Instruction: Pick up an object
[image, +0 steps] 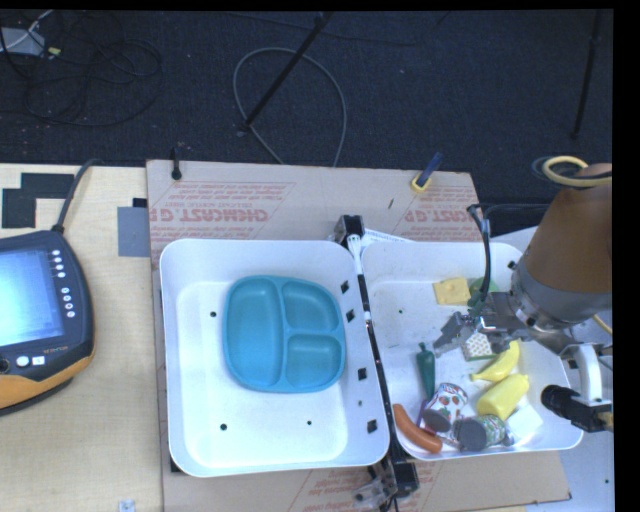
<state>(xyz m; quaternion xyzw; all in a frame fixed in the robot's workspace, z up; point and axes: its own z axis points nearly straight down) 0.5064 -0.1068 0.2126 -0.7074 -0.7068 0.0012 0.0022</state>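
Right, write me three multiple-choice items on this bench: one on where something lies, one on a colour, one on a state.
1. Where does the divided plate lie?
A. in the left bin
B. in the right bin
C. on the cardboard outside the bins

2. What colour is that plate?
A. red
B. blue
C. yellow

3. Where is the gripper?
A. low over the right bin, near the toy food
B. over the left bin
C. over the tablet

Key: 1 A, the plate sits on the left bin's floor. 2 B, it is plainly light blue. 3 A, the gripper hangs beside the yellow pieces and the green vegetable.
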